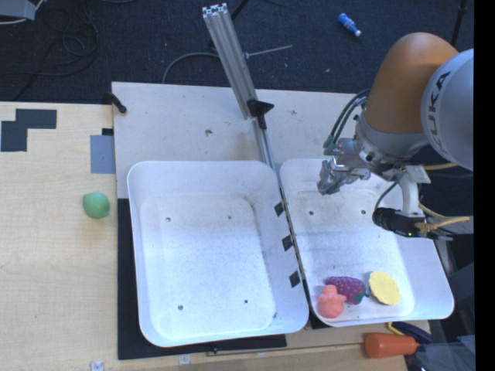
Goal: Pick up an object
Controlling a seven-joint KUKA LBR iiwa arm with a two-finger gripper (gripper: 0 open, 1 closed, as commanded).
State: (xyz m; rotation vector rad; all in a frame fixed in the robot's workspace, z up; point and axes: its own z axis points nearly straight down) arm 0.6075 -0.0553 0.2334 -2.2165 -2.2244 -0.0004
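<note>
The gripper [334, 178] hangs over the upper part of the right bin [433, 304], centre right of the frame; the purple grape toy [347, 287], orange toy [331, 303] and yellow toy [384, 287] cluster at that bin's lower edge, well apart from it; a good pick likely favours the yellow piece, lying clear of the others; whether the gripper is spread or closed cannot be told; nothing visibly held.

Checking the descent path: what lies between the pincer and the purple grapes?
Bare white bin floor, seen in the camera view, separates the pincer from the purple grapes.
</note>
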